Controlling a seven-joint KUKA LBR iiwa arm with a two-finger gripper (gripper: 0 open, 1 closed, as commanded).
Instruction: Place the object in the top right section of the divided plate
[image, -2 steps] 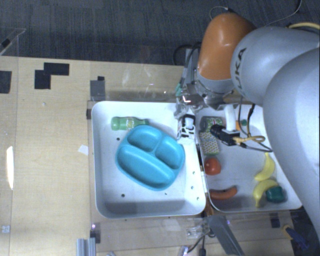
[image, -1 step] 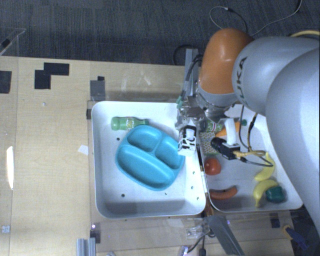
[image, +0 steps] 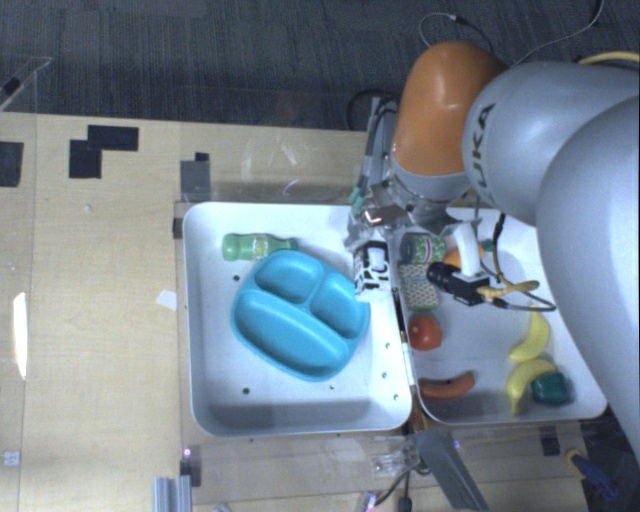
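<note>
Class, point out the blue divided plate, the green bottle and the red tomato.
blue divided plate (image: 285, 335), camera view, floor of its large section.
green bottle (image: 252, 245), camera view, middle of its body.
red tomato (image: 425, 333), camera view, centre of its top.

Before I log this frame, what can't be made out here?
All in the camera view:
- The gripper: blurred over the rim between the bins, so I cannot tell whether it carries anything.
- The right bin: its far and right parts are hidden by the arm.
- The can: label too small to read, top covered by the wrist.
- The teal object beside the bananas: too small to name.
</note>
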